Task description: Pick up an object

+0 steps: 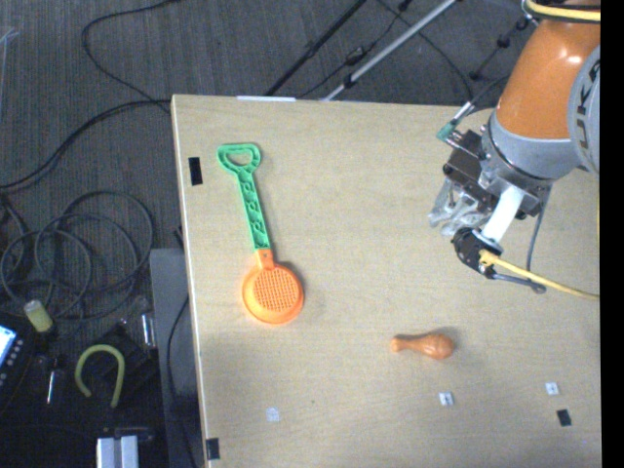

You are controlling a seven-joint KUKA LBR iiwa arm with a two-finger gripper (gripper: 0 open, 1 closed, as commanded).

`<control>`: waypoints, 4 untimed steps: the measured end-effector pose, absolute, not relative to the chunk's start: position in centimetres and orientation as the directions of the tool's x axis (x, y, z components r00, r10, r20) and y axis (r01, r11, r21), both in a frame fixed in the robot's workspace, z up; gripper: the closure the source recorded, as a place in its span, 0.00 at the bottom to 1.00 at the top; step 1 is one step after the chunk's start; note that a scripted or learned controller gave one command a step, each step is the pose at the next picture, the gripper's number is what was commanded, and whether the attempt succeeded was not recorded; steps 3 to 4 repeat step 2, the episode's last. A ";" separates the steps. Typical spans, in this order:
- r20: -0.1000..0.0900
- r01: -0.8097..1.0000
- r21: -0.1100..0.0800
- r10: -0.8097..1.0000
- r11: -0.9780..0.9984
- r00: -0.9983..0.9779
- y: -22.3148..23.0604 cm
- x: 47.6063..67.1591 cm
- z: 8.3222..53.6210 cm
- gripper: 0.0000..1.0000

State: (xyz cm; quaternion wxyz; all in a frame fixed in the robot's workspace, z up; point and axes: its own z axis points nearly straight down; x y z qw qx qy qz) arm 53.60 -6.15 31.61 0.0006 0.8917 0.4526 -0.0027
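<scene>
Tan bench (390, 164) — green-handled strainer (261, 252), orange pear-shaped piece (425, 344), gripper (458, 217) above

Green-handled strainer (261, 252) with orange mesh head, small orange gourd-shaped toy (425, 344), tan bench top (370, 183).

A robotics lab: loose cables (68, 232) on grey carpet beside a bare bench (390, 281).

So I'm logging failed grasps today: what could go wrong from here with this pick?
1. The small orange pear-shaped object is rounded and lies on its side, so it may roll or squirt away under contact.
2. The sieve spoon lies flat with a thin green handle, which could be hard to get fingers under.
3. The gripper sits far from both objects, and a yellow cable trails below it that could snag.
</scene>
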 end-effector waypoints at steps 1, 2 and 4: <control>-0.005 0.763 -0.003 0.763 -0.647 0.647 -16.7 50.7 29.6 1.00; -0.006 0.248 0.001 0.248 -0.969 0.969 -17.1 50.8 30.8 1.00; -0.006 0.248 0.001 0.248 -0.969 0.969 -17.1 50.8 30.8 1.00</control>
